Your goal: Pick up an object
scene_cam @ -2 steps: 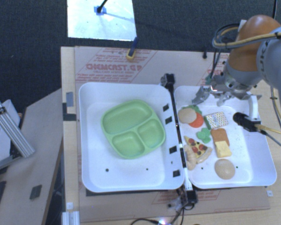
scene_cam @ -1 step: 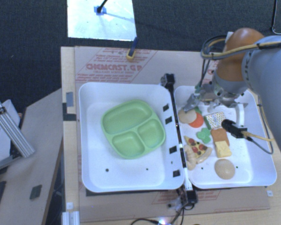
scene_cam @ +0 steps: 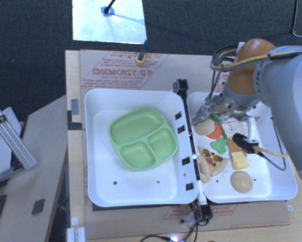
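Nearest the camera, at the front of the right bin (scene_cam: 282, 188), lies a tan round bun (scene_cam: 241, 181). Just behind it sit a yellow cheese block (scene_cam: 239, 160) and, to its left, a pizza slice (scene_cam: 211, 158) resting against a pale sausage-like piece (scene_cam: 211, 169). A small green toy piece (scene_cam: 220, 145) lies a little farther back, beside an orange-brown piece (scene_cam: 232, 145). Farther still, a round beige item (scene_cam: 205, 127) touches a red-orange disc (scene_cam: 216, 131), and a checkered red-and-white piece (scene_cam: 230, 127) lies next to them.

The pincer (scene_cam: 211, 110) hangs low over the back of this bin, just above the beige item; whether it is spread or pressed together cannot be told, and nothing is seen pinched in it. The grey arm (scene_cam: 284, 79) with its orange band (scene_cam: 249, 67) comes in from the right.

Across the divider, the left bin (scene_cam: 98, 185) holds a green compartment plate (scene_cam: 142, 138). Both bins rest on a cardboard sheet (scene_cam: 123, 70) on the tabletop (scene_cam: 42, 150).
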`<state>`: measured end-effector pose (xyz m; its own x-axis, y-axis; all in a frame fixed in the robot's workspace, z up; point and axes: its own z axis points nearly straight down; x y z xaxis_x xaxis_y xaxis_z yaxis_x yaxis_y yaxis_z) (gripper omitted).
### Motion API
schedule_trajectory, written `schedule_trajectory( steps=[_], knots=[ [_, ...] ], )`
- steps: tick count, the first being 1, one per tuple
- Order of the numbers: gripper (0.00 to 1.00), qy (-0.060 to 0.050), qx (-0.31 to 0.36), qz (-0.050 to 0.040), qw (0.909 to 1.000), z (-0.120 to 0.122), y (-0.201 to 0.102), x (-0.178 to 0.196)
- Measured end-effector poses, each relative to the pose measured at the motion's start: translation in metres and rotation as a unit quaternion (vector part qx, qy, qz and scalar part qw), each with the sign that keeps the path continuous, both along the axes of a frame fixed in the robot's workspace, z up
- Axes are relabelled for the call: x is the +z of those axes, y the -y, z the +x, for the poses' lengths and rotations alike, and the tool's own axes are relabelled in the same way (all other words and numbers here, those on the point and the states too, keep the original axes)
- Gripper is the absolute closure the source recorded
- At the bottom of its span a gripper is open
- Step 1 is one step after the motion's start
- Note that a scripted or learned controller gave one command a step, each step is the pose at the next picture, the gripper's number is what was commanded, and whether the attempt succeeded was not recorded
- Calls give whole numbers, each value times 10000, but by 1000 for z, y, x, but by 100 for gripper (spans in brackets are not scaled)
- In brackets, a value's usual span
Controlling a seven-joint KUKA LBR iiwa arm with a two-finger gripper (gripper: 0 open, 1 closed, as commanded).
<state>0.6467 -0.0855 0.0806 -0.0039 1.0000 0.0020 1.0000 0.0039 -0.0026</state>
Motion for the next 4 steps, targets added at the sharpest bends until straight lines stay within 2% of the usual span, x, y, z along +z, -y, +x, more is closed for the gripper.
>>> schedule_trajectory(
  steps=[1, 3, 4],
  knots=[
    [100, -21, 10, -1, 10000, 0, 0, 7],
    [100, 25, 1, -14, 10000, 11, 12, 116],
    [100, 12, 8, -10, 10000, 13, 11, 142]
  ],
)
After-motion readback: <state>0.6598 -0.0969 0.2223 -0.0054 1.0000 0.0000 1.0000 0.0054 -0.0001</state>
